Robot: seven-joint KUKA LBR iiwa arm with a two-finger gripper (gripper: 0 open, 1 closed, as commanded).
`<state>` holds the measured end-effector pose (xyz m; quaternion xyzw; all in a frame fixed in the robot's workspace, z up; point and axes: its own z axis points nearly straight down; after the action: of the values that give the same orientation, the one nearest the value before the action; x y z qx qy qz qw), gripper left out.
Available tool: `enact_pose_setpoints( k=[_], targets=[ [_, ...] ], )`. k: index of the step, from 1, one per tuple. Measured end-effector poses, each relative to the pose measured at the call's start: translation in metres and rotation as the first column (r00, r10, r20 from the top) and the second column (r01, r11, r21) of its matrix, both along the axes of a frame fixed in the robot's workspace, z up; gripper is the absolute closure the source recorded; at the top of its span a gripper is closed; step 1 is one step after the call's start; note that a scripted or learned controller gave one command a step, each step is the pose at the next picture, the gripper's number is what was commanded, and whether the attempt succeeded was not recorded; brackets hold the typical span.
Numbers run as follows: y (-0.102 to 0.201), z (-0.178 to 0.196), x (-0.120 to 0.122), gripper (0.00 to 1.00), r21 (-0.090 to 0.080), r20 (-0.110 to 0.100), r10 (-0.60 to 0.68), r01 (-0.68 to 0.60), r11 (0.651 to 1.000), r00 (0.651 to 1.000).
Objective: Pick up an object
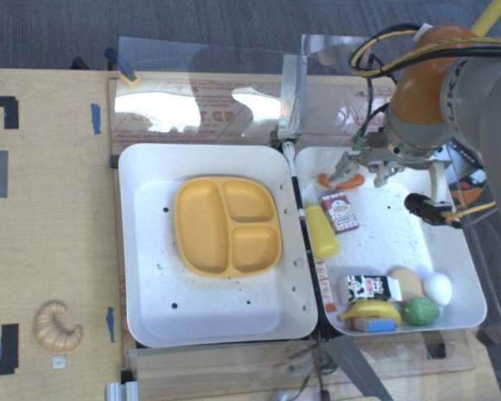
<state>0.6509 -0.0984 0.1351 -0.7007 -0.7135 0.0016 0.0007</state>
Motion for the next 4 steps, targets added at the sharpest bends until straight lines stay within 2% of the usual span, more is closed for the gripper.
enact_pose_setpoints(
  k=[1,2,3,4],
  targets=[
    [0.003,-0.039,-0.004,0.0,0.0,0.019,0.167,-0.167,0.986,0.986],
    [-0.019,-0.038,-0.035,0.0,-0.011,0.025,0.478,-0.478,0.878,0.878],
    [-0.022,-0.039,-0.065,0.0,-0.002,0.029,0.119,-0.119,0.993,0.993],
    [-0.002,-0.047,-0.102,0.0,-0.001,0.011,-0.058,0.058,0.998,0.998]
  ],
)
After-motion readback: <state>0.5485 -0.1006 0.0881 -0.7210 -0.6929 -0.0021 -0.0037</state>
